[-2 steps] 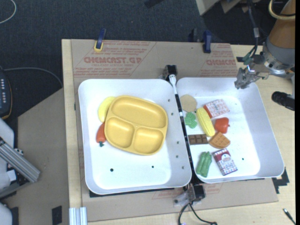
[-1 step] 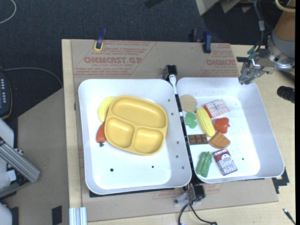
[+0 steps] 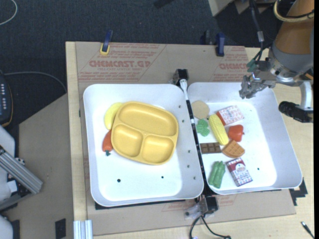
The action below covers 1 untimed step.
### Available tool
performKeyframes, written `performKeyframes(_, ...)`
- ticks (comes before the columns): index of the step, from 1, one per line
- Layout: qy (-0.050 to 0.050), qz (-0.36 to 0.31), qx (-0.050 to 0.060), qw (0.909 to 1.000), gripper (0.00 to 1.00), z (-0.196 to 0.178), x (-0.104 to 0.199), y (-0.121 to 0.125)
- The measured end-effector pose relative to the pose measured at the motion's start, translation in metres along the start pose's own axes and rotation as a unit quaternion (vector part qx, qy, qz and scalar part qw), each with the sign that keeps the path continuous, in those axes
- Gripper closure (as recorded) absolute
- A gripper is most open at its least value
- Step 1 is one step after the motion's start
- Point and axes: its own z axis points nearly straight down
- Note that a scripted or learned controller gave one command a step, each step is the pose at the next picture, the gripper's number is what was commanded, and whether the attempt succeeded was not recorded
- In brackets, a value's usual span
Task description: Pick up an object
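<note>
My gripper (image 3: 247, 92) hangs over the far edge of the right bin (image 3: 279, 138), above bare white floor, with nothing visible between its fingers. Toy food lies in that bin's left half: a tan round disc (image 3: 200, 108), a green leafy piece (image 3: 202, 128), a yellow corn cob (image 3: 218, 129), a red-and-white carton (image 3: 230, 115), a red pepper (image 3: 236, 132), a chocolate bar (image 3: 210, 147), an orange wedge (image 3: 234, 149), a green pickle (image 3: 216, 174) and a second carton (image 3: 238, 172). All of it lies nearer the camera than the gripper.
The left bin (image 3: 99, 173) holds a yellow divided tray (image 3: 144, 132), with a yellow banana (image 3: 110, 114) and a red-orange piece (image 3: 107, 142) tucked at its left side. A black clamp (image 3: 181, 76) sits between the bins at the back. The arm's orange band (image 3: 294, 29) is at upper right.
</note>
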Motion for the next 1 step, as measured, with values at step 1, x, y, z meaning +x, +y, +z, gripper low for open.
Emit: performKeyframes(1,0.000,0.000,-0.001,1.0000,1.00,-0.0058,0.0468,-0.0078)
